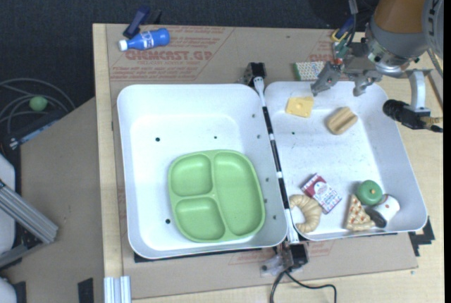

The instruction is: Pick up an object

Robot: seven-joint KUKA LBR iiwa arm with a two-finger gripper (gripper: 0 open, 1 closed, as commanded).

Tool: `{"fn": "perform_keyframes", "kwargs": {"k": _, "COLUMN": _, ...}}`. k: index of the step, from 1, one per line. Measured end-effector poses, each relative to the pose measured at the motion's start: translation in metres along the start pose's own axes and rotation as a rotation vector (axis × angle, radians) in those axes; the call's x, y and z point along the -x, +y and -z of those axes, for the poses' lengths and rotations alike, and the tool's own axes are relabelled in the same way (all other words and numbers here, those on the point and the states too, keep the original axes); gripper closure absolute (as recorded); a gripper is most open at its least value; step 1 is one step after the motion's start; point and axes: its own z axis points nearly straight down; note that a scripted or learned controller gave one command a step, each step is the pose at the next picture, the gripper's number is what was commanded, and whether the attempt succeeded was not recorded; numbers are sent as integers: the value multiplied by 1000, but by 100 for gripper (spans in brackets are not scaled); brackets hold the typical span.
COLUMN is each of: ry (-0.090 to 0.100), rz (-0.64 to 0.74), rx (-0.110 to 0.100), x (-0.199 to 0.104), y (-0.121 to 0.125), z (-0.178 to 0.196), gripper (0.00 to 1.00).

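- Two shallow white bins sit side by side on the worktop (211, 48): the left bin (141, 111) carries one green divided plate (215, 194); the right bin (391, 153) carries the loose objects.
- One set of jaws (342, 80) hangs over the right bin's far rim, its two fingers spread wide apart with nothing between them.
- Candidate objects, counted: one yellow cheese wedge (300, 107) and one tan bread roll (341, 120) near the far end, just below the jaws; one croissant (307, 212), one red-and-white packet (321, 193), one pizza slice (359, 213), one green round item (369, 192) and one white-and-black piece (385, 210) along the near end.
- Outside the bins: one blue-and-white bottle (144, 39) on the worktop's far left, one small patterned card (307, 70) beside the right bin's far edge.
- Risk 1: the cheese wedge and roll lie close to the far wall; a descent here could set one finger on the rim, stopping the closure short.
- Risk 2: the jaws hang between the two items rather than over either; closing at this spot would probably catch air or nudge one aside.
- Risk 3: the roll is rounded and may squirt out of a pinch that is off-centre.
- Risk 4: the near-end items are crowded, some touching; a grasp there could snag a neighbour.
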Motion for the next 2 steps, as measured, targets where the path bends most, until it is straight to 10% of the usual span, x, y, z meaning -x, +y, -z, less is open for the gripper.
{"fn": "perform_keyframes", "kwargs": {"k": 2, "ry": 0, "rz": -1, "rx": -1, "x": 73, "y": 4, "z": -133, "gripper": 0}}
